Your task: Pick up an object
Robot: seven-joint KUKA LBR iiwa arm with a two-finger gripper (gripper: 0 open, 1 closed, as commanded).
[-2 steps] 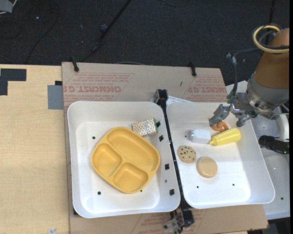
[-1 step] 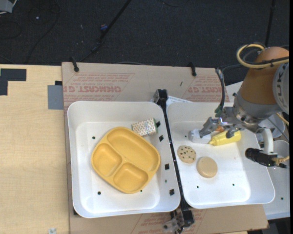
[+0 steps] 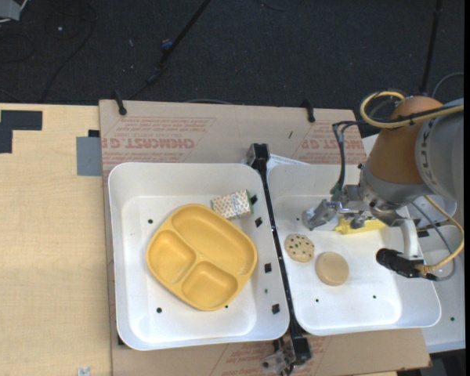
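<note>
The grey arm reaches in from the right, its hand (image 3: 323, 216) lowered and pointing left.

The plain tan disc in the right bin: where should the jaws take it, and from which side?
Grip the tan disc across its rim, coming straight down. It lies flat on the right bin floor, so only its round edge offers opposed faces. Bare floor shows around it, and the spotted cookie to its left lies apart. The gripper sits just above it in the camera view.

fixed overhead camera, slanted over both bins (image 3: 125, 210)
</note>
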